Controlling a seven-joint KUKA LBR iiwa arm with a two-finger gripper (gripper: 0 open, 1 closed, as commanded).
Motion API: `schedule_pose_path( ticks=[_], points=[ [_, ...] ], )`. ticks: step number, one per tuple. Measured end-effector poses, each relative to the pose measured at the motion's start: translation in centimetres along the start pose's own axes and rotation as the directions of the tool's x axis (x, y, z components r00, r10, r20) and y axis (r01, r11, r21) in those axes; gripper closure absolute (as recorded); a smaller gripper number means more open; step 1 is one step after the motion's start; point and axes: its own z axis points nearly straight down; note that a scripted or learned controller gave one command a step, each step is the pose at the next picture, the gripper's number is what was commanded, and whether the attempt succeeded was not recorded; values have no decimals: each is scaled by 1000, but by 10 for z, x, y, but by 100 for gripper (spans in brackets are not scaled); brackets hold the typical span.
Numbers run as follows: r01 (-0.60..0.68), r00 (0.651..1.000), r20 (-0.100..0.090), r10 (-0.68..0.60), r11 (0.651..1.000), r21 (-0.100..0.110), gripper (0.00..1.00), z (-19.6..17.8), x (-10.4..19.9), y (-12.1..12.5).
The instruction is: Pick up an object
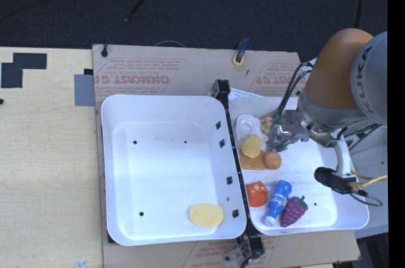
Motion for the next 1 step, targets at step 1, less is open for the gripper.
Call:
schedule_pose_path(
  ticks=[1],
  points=[
    [-5,1000,-1,5,1000,6,100,55,-61,-68]
  ],
)
